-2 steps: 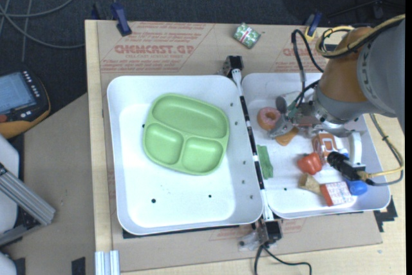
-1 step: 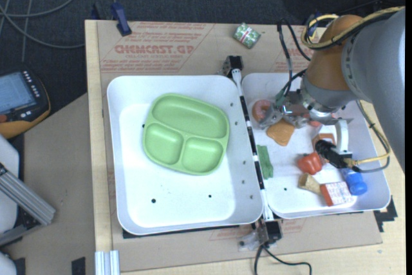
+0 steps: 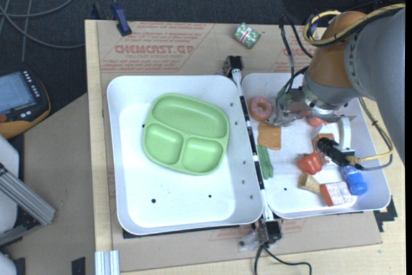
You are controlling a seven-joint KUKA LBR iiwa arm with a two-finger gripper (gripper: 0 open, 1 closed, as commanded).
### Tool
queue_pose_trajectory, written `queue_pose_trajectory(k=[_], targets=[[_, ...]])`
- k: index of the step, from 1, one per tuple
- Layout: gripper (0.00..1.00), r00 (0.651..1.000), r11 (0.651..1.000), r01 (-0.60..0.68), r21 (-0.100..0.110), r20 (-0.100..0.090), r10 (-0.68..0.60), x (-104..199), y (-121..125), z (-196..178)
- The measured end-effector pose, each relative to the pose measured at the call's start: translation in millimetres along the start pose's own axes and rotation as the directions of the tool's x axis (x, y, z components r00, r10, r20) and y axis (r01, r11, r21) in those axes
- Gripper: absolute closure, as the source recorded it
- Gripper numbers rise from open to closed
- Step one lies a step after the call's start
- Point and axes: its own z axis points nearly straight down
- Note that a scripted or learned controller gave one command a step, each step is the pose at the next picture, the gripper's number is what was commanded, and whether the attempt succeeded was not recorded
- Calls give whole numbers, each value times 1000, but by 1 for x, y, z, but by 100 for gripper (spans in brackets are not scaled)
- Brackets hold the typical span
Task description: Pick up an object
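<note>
My gripper [image 3: 288, 114] is low in the right bin [image 3: 283, 203], near its back left part, just right of a pink doughnut [image 3: 260, 107] and above an orange toast slice [image 3: 270, 136]. A small red-pink piece [image 3: 315, 120] lies just right of the gripper. A red pepper-like object [image 3: 309, 163], a blue object [image 3: 355, 181], a tan wedge [image 3: 311, 183], a red-and-white packet [image 3: 335, 193] and a green pod [image 3: 265, 162] along the left wall also lie in this bin. Nothing is visibly held.
The left bin [image 3: 129, 203] holds a green divided plate [image 3: 186, 132]. A small green-and-white wrapped item [image 3: 246, 35] and a blue clip [image 3: 120, 18] lie on the cardboard behind the bins. A handheld pendant [image 3: 19, 96] sits far left.
</note>
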Motion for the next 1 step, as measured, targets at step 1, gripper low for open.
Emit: queue_pose_trajectory(k=[1], targets=[[100, 1000, 1000, -2, 1, 0, 2, -65, 6, -77]])
